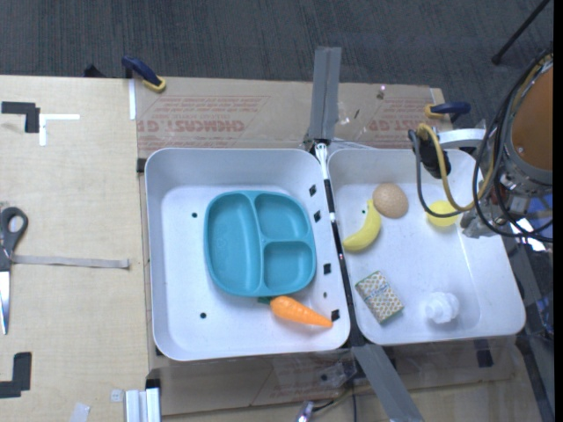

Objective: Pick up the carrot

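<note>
Along the near edge of the left bin (163,262), the carrot (301,313) lay on its side, its thick end touching the front rim of the blue divided plate (260,242) and its tip pointing toward the wall shared with the right bin (493,280). That spot looked like the main hazard: a descent from above could have struck the plate's rim or the bin wall before closing around the carrot, and a tapered, rounded carrot would likely have rolled or squirted out of a grip placed near its thin end.

Farther over, the right bin held a small patterned box (379,295) and a pale crumpled object (441,307) near the front, then a banana (362,229) just beside a brown egg-like thing (390,200), with a small yellow object (442,217) behind them. None of these lay near the carrot, though the arm (537,130) would have had to cross above them from the right, and a low path could have knocked them.

At the far right, the arm sat well apart from the carrot amid looping cables. The tool could not be made out among them, so whether it stood wide or narrow could not be told. On the tabletop (70,183) to the left lay scissors (9,236), well clear of the work.
</note>
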You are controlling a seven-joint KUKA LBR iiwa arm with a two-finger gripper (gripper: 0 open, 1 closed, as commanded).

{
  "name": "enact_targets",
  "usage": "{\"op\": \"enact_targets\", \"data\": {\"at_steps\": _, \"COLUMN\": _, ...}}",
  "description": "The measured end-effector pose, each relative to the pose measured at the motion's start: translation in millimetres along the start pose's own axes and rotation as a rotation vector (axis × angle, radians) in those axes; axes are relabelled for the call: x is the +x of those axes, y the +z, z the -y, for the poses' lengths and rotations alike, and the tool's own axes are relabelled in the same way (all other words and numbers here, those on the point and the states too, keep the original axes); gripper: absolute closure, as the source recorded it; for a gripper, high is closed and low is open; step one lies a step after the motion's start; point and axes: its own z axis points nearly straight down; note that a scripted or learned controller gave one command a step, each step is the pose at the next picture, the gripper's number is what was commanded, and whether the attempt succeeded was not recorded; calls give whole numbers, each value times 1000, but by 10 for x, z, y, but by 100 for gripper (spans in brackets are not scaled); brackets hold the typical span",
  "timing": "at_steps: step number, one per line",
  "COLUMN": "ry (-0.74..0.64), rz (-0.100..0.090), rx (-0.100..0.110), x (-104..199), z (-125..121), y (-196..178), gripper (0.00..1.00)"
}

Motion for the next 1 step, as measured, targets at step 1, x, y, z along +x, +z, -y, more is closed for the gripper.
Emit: {"op": "enact_targets", "data": {"at_steps": 1, "ry": 2, "rz": 0, "rx": 1, "x": -459, "z": -437, "y": -1, "gripper": 100}}
